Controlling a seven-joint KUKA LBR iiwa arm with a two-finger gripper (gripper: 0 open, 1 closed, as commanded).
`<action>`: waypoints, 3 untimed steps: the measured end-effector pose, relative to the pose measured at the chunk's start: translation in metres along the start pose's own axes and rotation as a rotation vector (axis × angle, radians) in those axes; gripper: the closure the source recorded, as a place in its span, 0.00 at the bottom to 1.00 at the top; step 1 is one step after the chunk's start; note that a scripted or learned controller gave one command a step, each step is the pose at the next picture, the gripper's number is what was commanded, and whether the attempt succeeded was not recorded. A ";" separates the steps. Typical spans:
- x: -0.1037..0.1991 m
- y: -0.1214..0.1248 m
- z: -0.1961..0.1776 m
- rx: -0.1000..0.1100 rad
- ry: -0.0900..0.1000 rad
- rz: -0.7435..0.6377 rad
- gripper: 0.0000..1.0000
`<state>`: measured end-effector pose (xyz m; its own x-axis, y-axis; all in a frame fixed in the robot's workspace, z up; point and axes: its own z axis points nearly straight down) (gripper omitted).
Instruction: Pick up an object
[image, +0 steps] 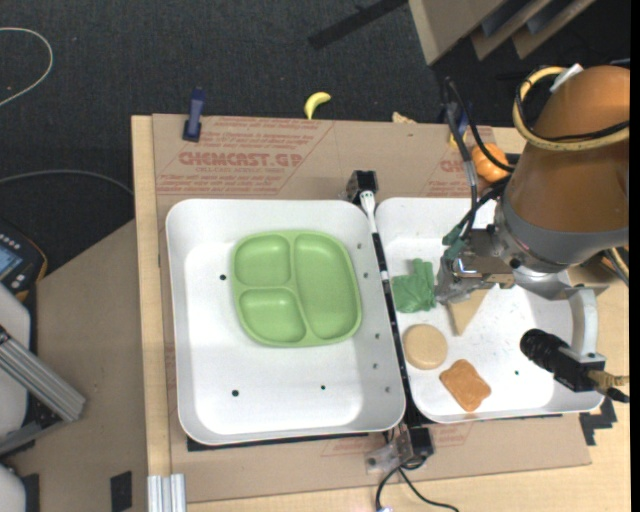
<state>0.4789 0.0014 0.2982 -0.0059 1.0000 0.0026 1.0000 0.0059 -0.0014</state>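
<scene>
From above, a brown cardboard sheet (260, 150) printed with red lettering covers the bench, and dark carpet lies beyond it. Two glossy white bins sit side by side: the left bin (200, 380) holds a pale green divided plate (297, 288) with rounded corners, smooth and plastic-looking. In the right bin (520, 395) lie a crumpled green cloth-like piece (413, 288), a round tan disc (425, 346) and an orange, rough-textured chunk (465, 384) — near each other along the bin's left side. The gripper (460, 290) hangs over the right bin just beside the green piece; I cannot tell whether it is clenched or released.
</scene>
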 end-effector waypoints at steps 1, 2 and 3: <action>-0.029 0.000 0.014 0.002 -0.002 0.009 1.00; 0.037 0.001 -0.049 -0.009 0.000 -0.002 1.00; 0.062 0.001 -0.071 -0.006 -0.002 0.002 1.00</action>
<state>0.4797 0.0635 0.3694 -0.0038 1.0000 0.0008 1.0000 0.0038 0.0051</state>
